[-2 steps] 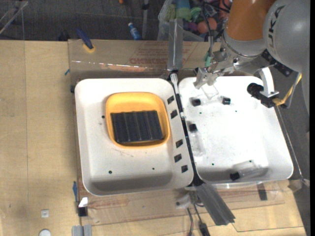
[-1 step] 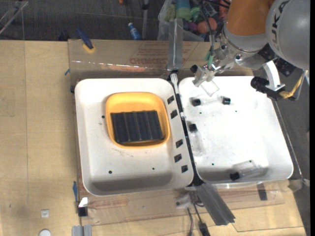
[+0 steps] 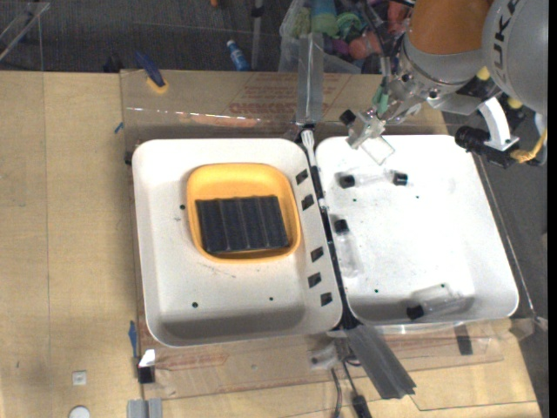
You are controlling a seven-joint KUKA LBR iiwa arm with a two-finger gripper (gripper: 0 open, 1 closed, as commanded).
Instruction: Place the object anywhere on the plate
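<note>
Slab (image 3: pixel 242 224), dark and ribbed, lies on plate (image 3: pixel 198 184) in left bin (image 3: pixel 157 233), long axis 9-to-3. Gripper (image 3: pixel 380 122) hangs at right bin's (image 3: pixel 452 233) 12 o'clock rim, well apart; jaws' state unclear.

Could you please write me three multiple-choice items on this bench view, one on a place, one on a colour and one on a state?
1. Where is the plate?
A. in the left bin
B. in the right bin
C. on the bench outside the bins

2. What colour is the plate?
A. blue
B. yellow-orange
C. green

3. How does the dark ridged object lie?
A. standing on edge against the bin wall
B. hanging from the gripper
C. flat on the plate

Answers:
1. A: the plate sits inside the left bin.
2. B: its rim is yellow-orange against the white bin.
3. C: the object rests flat within the plate's rim, while the gripper is over the right bin's far edge.
</note>
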